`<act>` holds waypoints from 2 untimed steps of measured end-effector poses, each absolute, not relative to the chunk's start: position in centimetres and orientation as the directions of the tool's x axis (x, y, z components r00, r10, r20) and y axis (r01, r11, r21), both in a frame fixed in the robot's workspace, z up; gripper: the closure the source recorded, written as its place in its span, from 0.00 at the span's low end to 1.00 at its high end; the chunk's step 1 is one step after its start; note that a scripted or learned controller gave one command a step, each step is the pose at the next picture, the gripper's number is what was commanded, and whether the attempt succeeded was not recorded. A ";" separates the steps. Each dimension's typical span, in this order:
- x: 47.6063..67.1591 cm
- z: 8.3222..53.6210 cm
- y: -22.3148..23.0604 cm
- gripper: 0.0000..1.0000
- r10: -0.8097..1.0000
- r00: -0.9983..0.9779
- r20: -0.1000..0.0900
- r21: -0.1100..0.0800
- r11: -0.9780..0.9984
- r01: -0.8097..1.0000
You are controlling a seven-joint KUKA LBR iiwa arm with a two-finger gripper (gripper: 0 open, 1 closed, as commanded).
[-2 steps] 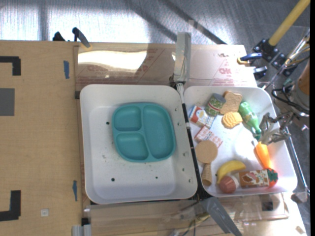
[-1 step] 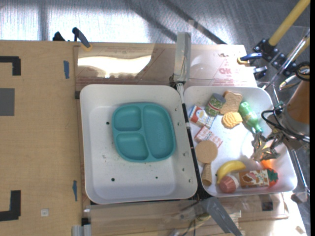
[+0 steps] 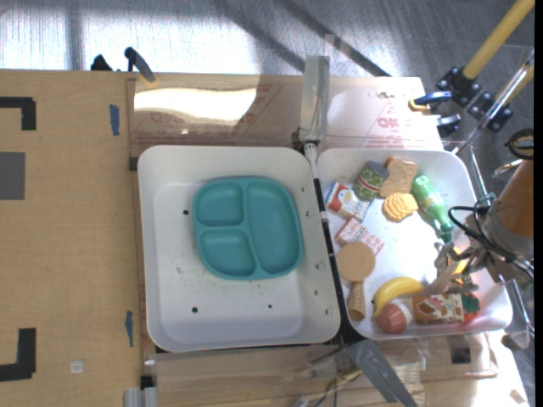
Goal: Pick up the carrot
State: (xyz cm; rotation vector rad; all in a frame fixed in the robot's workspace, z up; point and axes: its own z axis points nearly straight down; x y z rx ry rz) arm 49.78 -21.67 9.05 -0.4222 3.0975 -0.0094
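**Carrot hunt: tool parked over the right bin, carrot barely readable**

So the arm (image 3: pixel 519 214) comes in from the right and the tool (image 3: pixel 458 265) sits low over the right-hand bin (image 3: pixel 407 248), on its right side, tangled up visually with its own cables. I honestly can't tell whether the tool is released or clenched; the wrist and wires cover that spot.

The carrot (image 3: pixel 463 268) is the tricky bit. My best guess is the small orange-yellow patch right at the tool, either touching it or directly under it. If that's it, there's basically no sideways offset left and the move is mostly vertical. I can't see enough of it to call its long axis, and that's what the grasp would turn on, since the tool should close across the thin way, not along the length.

It's crowded down there too: the banana (image 3: pixel 397 290) lies just to the left, a red fruit (image 3: pixel 393 316) is touching the banana's lower end, and a juice carton (image 3: pixel 441 309) sits just below the tool. A green bottle (image 3: pixel 431 203) lies further up the bin.

The left bin (image 3: pixel 170 227) holds a teal divided plate (image 3: pixel 249 227), well apart from all this
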 end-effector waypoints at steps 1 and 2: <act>52.6 9.2 -15.7 0.00 0.073 -0.997 -0.008 0.001 0.997 0.073; 48.4 9.1 -20.3 0.00 -0.084 -0.996 -0.015 -0.005 0.996 -0.084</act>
